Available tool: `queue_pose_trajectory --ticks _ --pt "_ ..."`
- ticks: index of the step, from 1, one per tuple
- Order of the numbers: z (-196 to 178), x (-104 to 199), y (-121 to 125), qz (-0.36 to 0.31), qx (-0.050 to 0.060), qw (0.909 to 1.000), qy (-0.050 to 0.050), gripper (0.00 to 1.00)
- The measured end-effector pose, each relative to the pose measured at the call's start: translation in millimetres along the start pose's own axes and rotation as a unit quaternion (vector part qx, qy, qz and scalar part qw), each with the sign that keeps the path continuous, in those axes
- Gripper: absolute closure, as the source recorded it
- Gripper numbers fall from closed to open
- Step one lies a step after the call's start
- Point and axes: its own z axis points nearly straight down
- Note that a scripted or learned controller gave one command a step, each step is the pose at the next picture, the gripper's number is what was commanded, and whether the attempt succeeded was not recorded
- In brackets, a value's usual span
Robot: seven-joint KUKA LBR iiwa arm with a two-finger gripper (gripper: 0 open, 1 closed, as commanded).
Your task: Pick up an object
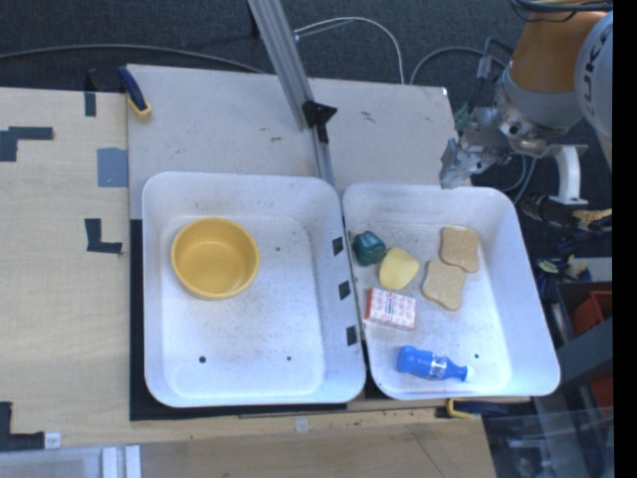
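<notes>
Grey claw point(456, 170) above right bin point(528, 267) rim

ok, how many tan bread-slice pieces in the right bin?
2. One bread slice lies near the right bin's far right side; the other slice sits just in front of it, touching or slightly overlapping. Nothing seems to hide more.

Arm: reaches in from the upper right, orange band above the wrist.
Gripper point(456, 170): points down and left; finger state unclear.
</notes>
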Motion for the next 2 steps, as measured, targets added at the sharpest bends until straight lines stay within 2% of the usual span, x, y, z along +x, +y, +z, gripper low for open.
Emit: queue_pose_trajectory --ticks 2 --pt "-1.2 93.8 -46.3 -0.002 0.004 1.0000 0.001 1.00"
